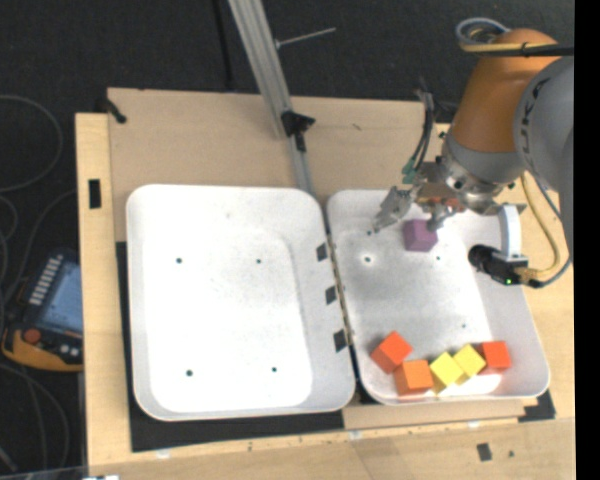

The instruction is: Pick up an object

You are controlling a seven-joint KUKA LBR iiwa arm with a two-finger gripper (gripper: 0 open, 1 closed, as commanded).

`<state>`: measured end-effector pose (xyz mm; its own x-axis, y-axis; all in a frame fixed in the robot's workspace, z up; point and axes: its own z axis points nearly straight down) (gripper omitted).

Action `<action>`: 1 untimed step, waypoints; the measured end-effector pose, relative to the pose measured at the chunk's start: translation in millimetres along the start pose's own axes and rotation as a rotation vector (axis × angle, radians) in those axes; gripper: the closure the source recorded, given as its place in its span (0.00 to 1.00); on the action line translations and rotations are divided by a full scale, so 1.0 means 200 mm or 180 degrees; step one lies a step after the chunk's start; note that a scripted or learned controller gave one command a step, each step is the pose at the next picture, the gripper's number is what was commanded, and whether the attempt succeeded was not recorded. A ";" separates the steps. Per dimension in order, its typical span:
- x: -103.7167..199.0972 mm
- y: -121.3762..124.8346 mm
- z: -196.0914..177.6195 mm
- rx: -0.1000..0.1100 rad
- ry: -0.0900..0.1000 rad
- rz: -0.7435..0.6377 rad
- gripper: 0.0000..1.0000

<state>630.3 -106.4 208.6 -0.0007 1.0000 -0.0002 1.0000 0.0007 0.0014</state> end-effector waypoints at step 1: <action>-0.02 -0.06 0.21 0.0015 -0.0004 0.0005 0.00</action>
<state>618.6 -111.2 165.8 0.0007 1.0000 -0.0015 1.0000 -0.0008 -0.0031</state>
